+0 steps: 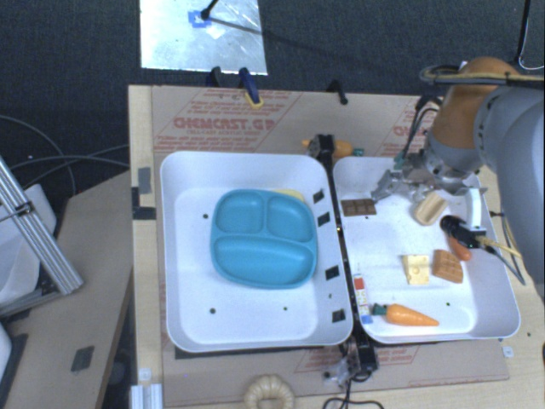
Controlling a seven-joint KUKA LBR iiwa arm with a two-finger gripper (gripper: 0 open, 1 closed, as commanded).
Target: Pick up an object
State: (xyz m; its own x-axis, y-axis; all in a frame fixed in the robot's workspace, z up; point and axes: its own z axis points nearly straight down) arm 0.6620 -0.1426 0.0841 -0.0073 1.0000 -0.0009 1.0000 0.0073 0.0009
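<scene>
My gripper (390,184) hangs low over the back of the right bin (498,313), reaching in from the right. A brown chocolate bar (358,207) lies just to its front left. A pale bread piece (430,207) rests close to its right. Nearer the front lie a yellow cheese cube (416,269), a brown waffle square (447,266) and an orange carrot (411,316). A small reddish piece (461,248) sits partly hidden by the wrist hardware. Nothing shows between the fingers.
The left bin (183,254) holds a blue divided plate (262,237) with a yellow thing (292,194) peeking out behind it. A yellow object (341,149) sits on the bench behind the two bins. A ridge with black clips (332,245) divides the bins.
</scene>
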